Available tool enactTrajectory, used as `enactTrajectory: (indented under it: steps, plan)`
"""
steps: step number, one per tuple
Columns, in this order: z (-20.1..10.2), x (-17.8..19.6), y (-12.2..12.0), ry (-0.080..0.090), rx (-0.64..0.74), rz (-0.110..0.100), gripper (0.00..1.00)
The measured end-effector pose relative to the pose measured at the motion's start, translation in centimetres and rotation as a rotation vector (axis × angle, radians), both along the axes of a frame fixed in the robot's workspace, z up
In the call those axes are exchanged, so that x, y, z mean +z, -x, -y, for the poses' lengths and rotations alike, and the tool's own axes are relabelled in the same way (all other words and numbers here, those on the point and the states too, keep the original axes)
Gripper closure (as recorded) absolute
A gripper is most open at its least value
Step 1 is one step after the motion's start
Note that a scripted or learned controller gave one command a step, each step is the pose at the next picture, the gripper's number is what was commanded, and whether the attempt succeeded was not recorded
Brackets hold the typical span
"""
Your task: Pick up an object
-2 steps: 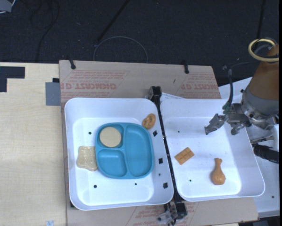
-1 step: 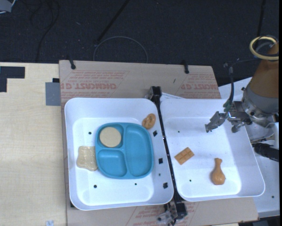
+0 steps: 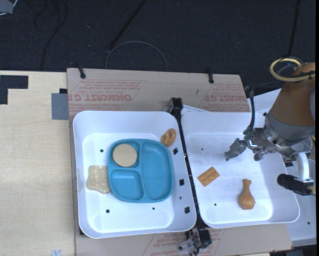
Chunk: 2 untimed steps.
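From the overhead camera, we see the gripper (image 3: 244, 149) hanging over the right bin (image 3: 287, 215), fingers spread, holding nothing. We'd drop onto the cracker (image 3: 208, 176) mid-bin or the drumstick (image 3: 246, 195) toward its front edge. Cardboard (image 3: 149, 92) print looks mirrored, maybe "CHEMCRAFT".

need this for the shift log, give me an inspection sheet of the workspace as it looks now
surface: two shallow white bins, left and right, on brown cardboard over a pale wooden bench
job's things: right bin holds a tan cracker-like block and a tan drumstick-shaped piece
clutter: left bin holds a blue three-compartment plastic tray with a round beige disc in it, a pale toast-like slice, a small brown pretzel-like piece
grippers: tool over right bin, holding nothing
cables: black cables on dark floor
surroundings: nothing seen
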<state>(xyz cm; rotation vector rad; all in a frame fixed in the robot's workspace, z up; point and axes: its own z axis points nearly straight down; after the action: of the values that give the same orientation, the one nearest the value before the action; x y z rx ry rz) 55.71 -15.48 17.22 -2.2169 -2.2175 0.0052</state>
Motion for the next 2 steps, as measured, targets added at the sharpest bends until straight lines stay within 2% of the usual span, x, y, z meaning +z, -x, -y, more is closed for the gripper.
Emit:
enactTrajectory:
  steps: [1,2]
  plan:
    - [-0.4,-6.4,-0.1,-0.001,-0.001,-0.002,0.0]
    - [-0.5,-8.2,-0.3,0.0,-0.003,0.007,0.0]
